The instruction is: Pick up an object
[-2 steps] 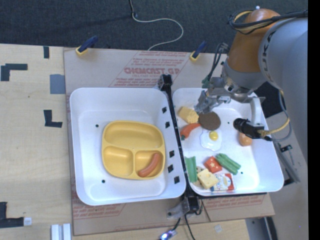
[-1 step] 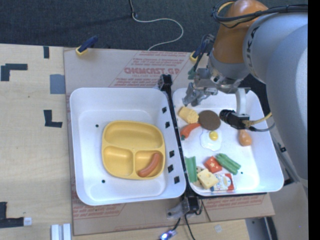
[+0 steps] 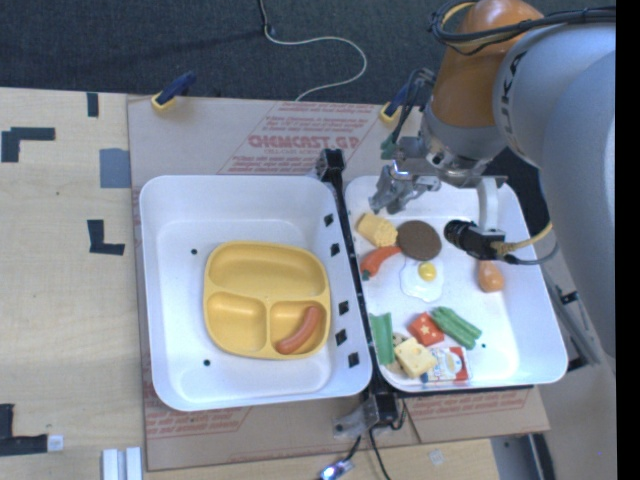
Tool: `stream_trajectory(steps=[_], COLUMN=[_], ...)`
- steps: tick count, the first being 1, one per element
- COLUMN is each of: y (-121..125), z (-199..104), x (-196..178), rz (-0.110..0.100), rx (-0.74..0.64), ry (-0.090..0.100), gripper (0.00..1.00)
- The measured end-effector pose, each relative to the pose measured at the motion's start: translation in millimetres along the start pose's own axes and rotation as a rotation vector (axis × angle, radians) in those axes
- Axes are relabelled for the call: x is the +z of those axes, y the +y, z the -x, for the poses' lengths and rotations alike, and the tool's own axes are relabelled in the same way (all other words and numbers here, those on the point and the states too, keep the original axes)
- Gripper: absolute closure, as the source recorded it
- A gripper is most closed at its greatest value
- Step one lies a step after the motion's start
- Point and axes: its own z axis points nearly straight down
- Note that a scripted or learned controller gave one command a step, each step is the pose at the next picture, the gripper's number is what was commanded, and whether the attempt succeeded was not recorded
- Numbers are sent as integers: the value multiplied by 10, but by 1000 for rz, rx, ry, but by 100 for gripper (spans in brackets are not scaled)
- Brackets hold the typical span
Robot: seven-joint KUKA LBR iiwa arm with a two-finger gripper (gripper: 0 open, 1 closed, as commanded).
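The grey arm [image 3: 560, 118], with its orange band [image 3: 478, 43] above the wrist, is seen reaching in from the right and is positioned over the far part of the right bin [image 3: 535, 353]. The left bin [image 3: 165, 298] is set just beside the right one, the two being joined along a black-clipped seam, and both are placed on a cardboard sheet [image 3: 290, 138] laid on the bench. A yellow divided plate [image 3: 265, 298] is held in the left bin, and a toy sausage [image 3: 300, 330] is lying in its near right compartment. The gripper [image 3: 388, 200] is hung low over the far left corner of the right bin, just above a yellow crinkle-cut piece [image 3: 377, 230]; nothing is seen between its fingers, and whether they are wide or narrow cannot be told. The candidate objects are gathered in the right bin: a brown round patty [image 3: 418, 239] is found just beside the yellow piece, an orange-red piece [image 3: 378, 260] is lying near the seam, and a fried egg [image 3: 423, 279] is placed close below the patty. An orange egg-shaped item [image 3: 490, 277] is noted towards the right wall. At the near side, a green strip [image 3: 382, 336], a green bean pod [image 3: 456, 325], a red piece [image 3: 425, 330] and a cheese wedge [image 3: 412, 356] are clustered together.
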Motion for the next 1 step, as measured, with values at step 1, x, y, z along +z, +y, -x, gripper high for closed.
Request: stream_trajectory(steps=[1], y=[19], z=[55], x=[100], rz=[-2], rx=[0], ry=[-2], gripper=[100])
